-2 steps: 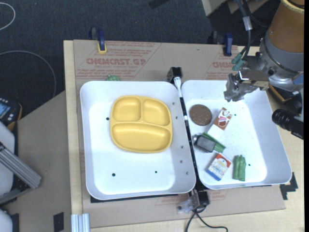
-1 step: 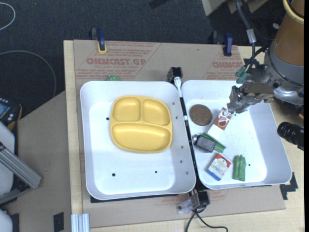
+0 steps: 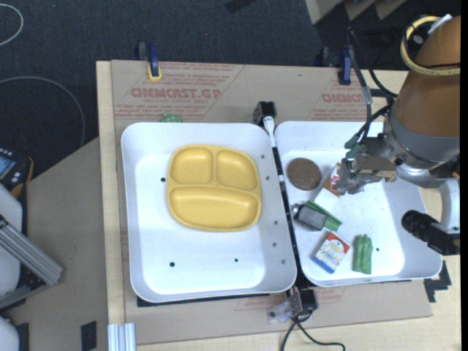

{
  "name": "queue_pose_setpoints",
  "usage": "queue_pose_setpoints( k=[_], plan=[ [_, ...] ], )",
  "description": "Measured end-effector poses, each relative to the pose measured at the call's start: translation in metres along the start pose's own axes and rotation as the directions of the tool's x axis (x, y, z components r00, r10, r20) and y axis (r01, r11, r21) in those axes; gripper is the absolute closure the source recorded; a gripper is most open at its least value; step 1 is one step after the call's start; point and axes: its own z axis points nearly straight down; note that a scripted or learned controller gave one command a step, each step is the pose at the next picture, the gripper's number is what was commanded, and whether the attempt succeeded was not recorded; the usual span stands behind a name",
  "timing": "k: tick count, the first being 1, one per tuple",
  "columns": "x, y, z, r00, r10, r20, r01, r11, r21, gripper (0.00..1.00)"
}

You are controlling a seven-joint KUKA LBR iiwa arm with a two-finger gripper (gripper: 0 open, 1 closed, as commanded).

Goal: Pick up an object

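Observation:
My gripper (image 3: pixel 354 177) hangs low over the upper middle of the right bin (image 3: pixel 409 269), under the grey wrist and orange band. A small red and white object (image 3: pixel 334 183) lies right at its left side, partly hidden by it; I cannot see whether they touch. A brown round disc (image 3: pixel 304 173) lies to the left of that. Below lie a dark grey block with a green piece (image 3: pixel 314 216), a small white, blue and red packet (image 3: pixel 331 252) and a green oblong object (image 3: pixel 362 254).
The left bin (image 3: pixel 146 254) holds a yellow divided plate (image 3: pixel 214 187). A black rail (image 3: pixel 278 174) runs between the two bins. A black fitting (image 3: pixel 424 229) sits at the right bin's right rim. Two blue clamps (image 3: pixel 153 58) hold the board at the back.

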Motion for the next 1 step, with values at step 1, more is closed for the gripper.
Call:
queue_pose_setpoints(
  k=[1],
  plan=[
    [0.022, 0.1101, 0.0631, 1.0, -0.008, 0.0, 0.008, 1.0, -0.011, 1.0]
  ],
)
